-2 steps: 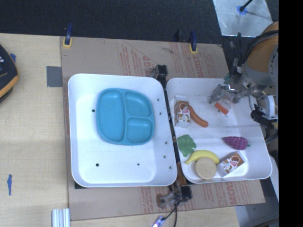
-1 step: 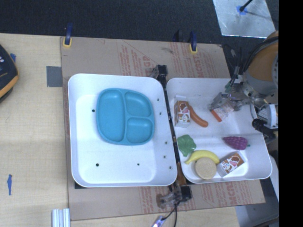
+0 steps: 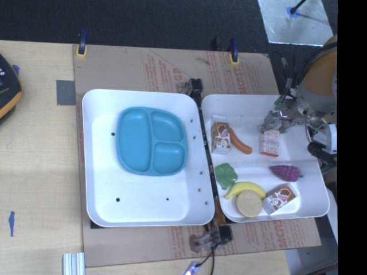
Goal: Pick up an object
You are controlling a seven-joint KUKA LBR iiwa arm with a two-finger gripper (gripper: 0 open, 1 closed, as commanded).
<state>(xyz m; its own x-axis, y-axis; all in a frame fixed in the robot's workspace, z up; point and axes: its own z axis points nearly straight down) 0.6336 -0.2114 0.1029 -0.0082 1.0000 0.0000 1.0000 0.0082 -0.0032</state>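
Cartons and toy food lie scattered in the right bin [image 3: 229, 102], any of which could be the thing to pick. Nearest the gripper [image 3: 278, 121] is a small pale carton [image 3: 269, 142] with a reddish print, lying flat just below the fingertips at the bin's upper right. Whether the fingers touch it cannot be told, and nothing shows between them. The gripper's metal fingers point down and to the left over that carton, but whether they are spread or closed is unclear from this angle.

To the left lies another carton [image 3: 221, 137], brown and white with a cartoon figure, and an orange-red sausage [image 3: 242, 146] rests against its right side. Lower right of the pale carton sits a purple bunch of grapes [image 3: 285, 172]. Along the bin's bottom are a green vegetable piece [image 3: 225, 175], a yellow banana [image 3: 245, 188] curving over a round tan cracker [image 3: 249, 204], and a third carton [image 3: 280, 198] tilted beside the cracker.

The grey arm [image 3: 316, 90] with its orange band enters from the right edge. In the left bin [image 3: 103, 211] rests a blue divided plate [image 3: 151, 140] with three compartments. Both bins sit on a cardboard sheet [image 3: 137, 67] clamped to the wooden bench [image 3: 34, 171].
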